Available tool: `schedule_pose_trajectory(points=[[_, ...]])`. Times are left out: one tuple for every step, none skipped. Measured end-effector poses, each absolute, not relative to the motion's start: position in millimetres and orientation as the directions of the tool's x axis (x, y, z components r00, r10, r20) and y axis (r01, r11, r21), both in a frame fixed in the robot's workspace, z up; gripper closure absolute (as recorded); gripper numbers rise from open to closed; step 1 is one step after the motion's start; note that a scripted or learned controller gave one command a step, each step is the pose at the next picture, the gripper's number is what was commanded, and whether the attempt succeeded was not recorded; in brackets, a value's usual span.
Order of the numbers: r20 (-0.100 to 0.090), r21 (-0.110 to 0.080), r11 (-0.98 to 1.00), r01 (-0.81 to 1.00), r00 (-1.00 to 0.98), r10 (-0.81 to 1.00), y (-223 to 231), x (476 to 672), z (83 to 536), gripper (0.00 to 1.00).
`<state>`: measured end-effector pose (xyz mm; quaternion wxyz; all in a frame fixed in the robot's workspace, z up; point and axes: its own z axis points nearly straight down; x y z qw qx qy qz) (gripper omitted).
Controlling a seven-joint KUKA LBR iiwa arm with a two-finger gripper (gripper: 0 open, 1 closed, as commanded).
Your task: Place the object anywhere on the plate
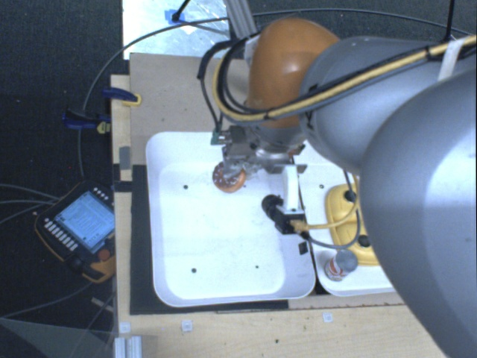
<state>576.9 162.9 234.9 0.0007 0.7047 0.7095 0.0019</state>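
The grey arm (387, 125) reached in from the right over the left white bin (216, 274), its orange band (287, 58) above the wrist. The gripper (237, 164) hung just above a small round reddish-brown object (228, 179) near the bin's far wall. A yellow plate (344, 222) lay in the right bin (358, 286), with a small grey-capped item (340, 264) beside it.

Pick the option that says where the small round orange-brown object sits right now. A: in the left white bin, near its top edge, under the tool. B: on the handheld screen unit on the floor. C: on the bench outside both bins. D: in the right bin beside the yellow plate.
A: the small round orange-brown object lies inside the left white bin, just below the tool.
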Motion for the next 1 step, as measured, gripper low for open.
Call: schedule_pose_trajectory(points=[[0.0,0.001,0.006,1.0,-0.006,1.0,161.9,575.9,234.1,0.0]])
